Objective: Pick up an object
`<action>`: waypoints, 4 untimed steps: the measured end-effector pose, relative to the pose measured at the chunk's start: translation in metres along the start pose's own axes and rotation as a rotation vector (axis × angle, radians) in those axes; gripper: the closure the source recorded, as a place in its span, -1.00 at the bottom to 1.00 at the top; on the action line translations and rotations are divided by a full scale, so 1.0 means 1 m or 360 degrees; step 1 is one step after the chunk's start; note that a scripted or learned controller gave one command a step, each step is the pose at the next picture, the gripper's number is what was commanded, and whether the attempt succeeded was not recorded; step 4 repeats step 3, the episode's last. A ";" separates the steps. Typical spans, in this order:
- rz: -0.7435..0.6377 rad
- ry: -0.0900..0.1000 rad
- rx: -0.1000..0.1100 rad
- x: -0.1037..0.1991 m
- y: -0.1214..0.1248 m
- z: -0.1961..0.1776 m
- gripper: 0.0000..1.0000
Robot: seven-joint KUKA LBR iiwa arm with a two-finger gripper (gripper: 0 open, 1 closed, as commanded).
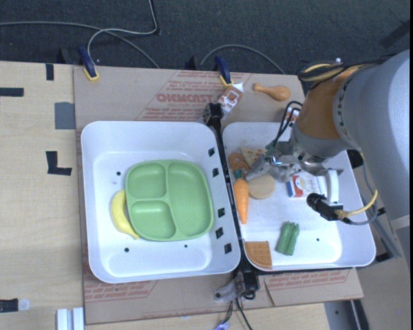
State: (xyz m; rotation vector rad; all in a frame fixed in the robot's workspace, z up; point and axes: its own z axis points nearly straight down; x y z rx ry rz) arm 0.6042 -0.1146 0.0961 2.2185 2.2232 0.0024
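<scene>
The right bin [347, 249] holds an orange carrot [241, 199] along its left wall, a round beige disc [262, 187], brown bread-like pieces [238, 160], a small red, white and blue packet [303, 184], a green pickle [287, 238] and a waffle square [259, 254] at the front edge. My gripper [270, 165] hangs low over the bin's back left part, just above the beige disc and right of the brown pieces. The wrist hides what lies directly beneath it.
The left bin [96, 143] carries a green divided plate [169, 199] with a yellow banana [120, 215] tucked at its left. Behind the bins on the cardboard lie a tan drumstick toy [271, 90] and a small packet [229, 98]. A cable [330, 212] loops off the wrist.
</scene>
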 end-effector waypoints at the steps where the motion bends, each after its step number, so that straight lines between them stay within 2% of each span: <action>1: 0.0001 -0.0003 0.0003 0.013 0.046 0.009 -1.00; 2: 0.0001 -0.0007 0.0033 0.013 0.061 0.011 -1.00; 3: 0.0002 -0.0001 0.0037 0.016 0.060 0.003 1.00; 4: 0.0002 -0.0001 0.0037 0.016 0.060 0.003 1.00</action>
